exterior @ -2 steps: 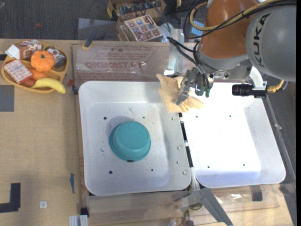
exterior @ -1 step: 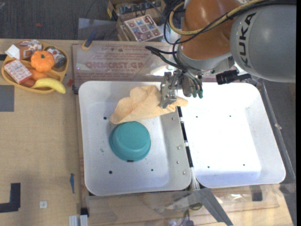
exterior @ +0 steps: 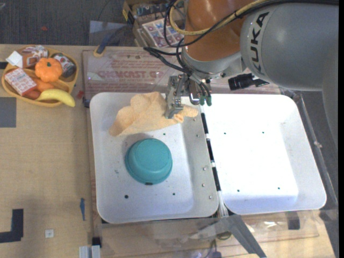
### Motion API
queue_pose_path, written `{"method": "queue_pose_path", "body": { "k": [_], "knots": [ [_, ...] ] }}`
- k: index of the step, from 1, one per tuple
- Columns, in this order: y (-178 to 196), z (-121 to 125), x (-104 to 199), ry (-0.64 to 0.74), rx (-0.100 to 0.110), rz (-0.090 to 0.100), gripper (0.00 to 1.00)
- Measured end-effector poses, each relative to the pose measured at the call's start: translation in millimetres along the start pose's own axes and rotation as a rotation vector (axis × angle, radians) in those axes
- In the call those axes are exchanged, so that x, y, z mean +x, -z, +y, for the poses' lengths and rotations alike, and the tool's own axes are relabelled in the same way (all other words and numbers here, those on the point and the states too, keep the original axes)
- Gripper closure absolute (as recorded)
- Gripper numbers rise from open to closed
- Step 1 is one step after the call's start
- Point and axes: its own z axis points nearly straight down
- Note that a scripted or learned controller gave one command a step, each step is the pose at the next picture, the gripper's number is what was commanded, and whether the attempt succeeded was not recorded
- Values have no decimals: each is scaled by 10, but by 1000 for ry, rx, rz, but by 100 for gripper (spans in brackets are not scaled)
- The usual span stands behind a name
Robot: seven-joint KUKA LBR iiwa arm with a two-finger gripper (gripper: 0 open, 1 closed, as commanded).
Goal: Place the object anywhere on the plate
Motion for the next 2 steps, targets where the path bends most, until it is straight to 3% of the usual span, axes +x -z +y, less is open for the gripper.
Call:
{"method": "queue_pose_path", "body": {
  "k": [1, 2],
  "knots": [
    [-54, 518, -76, 0, 0, 0, 100],
    [-45, 518, -80, -1, 0, -1, 0]
  ]
}}
